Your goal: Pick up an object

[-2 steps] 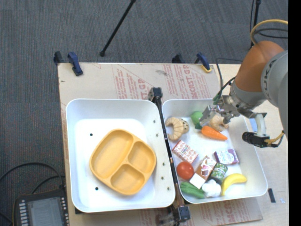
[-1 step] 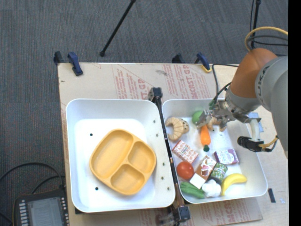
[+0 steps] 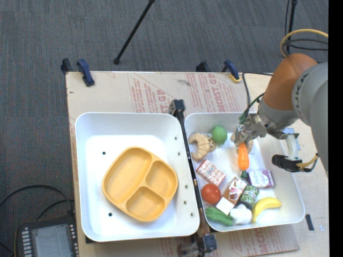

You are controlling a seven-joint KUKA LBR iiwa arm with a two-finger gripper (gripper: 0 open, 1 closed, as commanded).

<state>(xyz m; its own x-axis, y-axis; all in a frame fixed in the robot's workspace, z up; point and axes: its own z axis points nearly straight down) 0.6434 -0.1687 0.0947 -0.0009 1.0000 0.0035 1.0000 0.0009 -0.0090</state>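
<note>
Nearest me, a banana (image 3: 265,205) and tomato (image 3: 210,193) lie in the right bin (image 3: 296,194). Farther back, the carrot (image 3: 243,157) lies directly beneath the gripper (image 3: 245,136); grip state impossible to tell. The yellow tray (image 3: 140,183) sits in the left bin (image 3: 91,143).

A yellow three-compartment plate (image 3: 140,183) lay in the left bin (image 3: 88,127). The desk (image 3: 161,90) carried blue clamps (image 3: 86,72) at its back edge, and a tablet (image 3: 45,241) sat on grey carpet (image 3: 43,31).
</note>
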